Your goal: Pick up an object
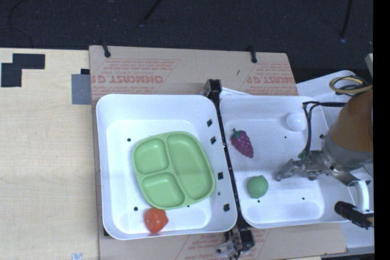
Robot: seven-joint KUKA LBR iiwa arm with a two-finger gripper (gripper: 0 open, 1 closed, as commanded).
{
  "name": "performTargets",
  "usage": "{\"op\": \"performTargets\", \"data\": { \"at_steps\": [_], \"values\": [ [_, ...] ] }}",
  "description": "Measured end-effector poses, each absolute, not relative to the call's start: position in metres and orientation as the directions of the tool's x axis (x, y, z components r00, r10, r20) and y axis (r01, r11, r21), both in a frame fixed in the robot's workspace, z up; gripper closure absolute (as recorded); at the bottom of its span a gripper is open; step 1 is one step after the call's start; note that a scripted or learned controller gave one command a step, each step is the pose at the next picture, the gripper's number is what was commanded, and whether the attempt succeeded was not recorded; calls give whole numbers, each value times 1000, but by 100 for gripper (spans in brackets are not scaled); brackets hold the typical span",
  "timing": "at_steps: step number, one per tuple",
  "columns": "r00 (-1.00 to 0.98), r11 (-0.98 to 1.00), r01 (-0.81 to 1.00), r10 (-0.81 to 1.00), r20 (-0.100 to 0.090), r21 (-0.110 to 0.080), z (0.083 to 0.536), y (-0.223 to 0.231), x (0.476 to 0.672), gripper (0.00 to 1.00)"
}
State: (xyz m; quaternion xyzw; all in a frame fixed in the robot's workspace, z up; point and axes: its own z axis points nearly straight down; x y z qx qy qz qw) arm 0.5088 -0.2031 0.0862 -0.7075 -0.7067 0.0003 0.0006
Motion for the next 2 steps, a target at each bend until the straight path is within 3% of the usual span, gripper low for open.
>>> {"op": "performTargets", "data": {
  "at_steps": [1,2],
  "values": [
    [4,-4,1000,1000,0,0,98,-204,510,100],
    [-2,2,1000,1000,0,2,150,-195,515,100]
  ]
}}
